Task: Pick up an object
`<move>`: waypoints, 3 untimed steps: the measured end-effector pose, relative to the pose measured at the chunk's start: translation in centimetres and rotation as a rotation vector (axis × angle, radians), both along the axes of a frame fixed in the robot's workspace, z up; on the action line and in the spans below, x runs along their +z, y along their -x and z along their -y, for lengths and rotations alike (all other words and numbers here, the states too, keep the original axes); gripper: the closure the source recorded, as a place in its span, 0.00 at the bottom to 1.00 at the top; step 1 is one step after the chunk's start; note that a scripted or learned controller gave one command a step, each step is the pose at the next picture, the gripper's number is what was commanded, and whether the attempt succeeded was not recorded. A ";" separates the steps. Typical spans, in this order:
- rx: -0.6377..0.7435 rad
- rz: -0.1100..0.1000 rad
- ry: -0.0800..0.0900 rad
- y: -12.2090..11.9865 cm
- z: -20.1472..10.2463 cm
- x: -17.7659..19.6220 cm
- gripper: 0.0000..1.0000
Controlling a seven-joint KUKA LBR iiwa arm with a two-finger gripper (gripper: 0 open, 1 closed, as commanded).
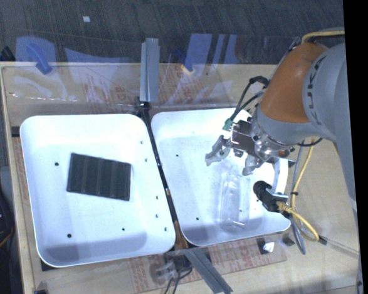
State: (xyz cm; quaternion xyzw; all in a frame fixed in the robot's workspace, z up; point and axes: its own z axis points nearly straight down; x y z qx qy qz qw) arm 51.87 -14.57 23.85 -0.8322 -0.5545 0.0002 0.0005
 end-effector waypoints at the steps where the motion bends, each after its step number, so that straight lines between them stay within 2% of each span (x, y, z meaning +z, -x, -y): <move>1: -0.222 0.007 0.001 3.1 2.3 -10.3 0.00; 2: -0.713 -0.001 -0.001 4.1 5.0 -1.8 0.00; 3: -0.499 -0.004 -0.002 4.1 2.0 -5.4 0.00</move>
